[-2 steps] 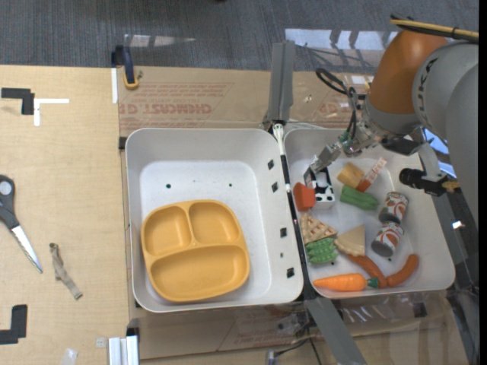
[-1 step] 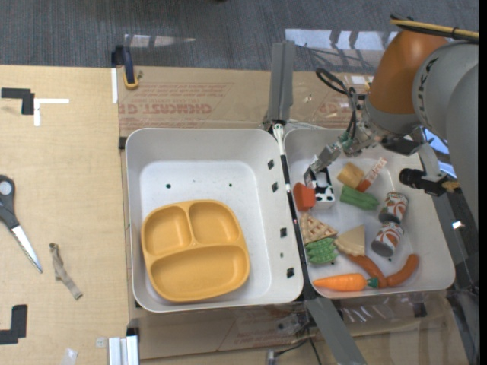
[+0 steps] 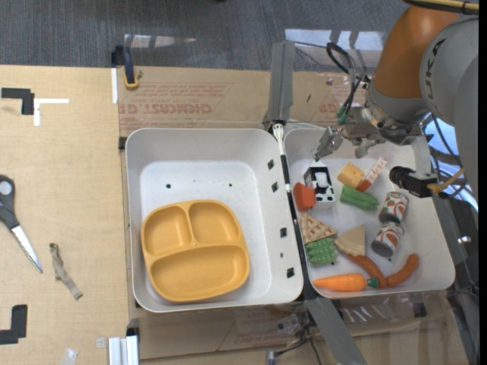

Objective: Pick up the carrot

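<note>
Gripper up over the back of the right bin, above a black-and-white toy; open or closed, cannot tell from this angle. Nothing visibly held.

Starting at the left: scissors on the bare table, well out of the way. Then the left bin with just a yellow divided plate; no reason to cross it.

Over in the right bin, at the front: the carrot, flat on the floor, lengthwise along the front wall, green top toward the right. Well apart from the gripper, with a heap of toy food between. Crowded behind by a green leafy piece and a bread wedge, and just to the right by a red sausage close to the green top.

Best to travel high over the clutter toward the front, then come straight down on the orange body, left of the green top. Turn the wrist so as to close across the carrot, not along it. Probably tight against the front wall, so leave room on that side and steer clear of the sausage. Lift slowly and check for a real hold.
</note>
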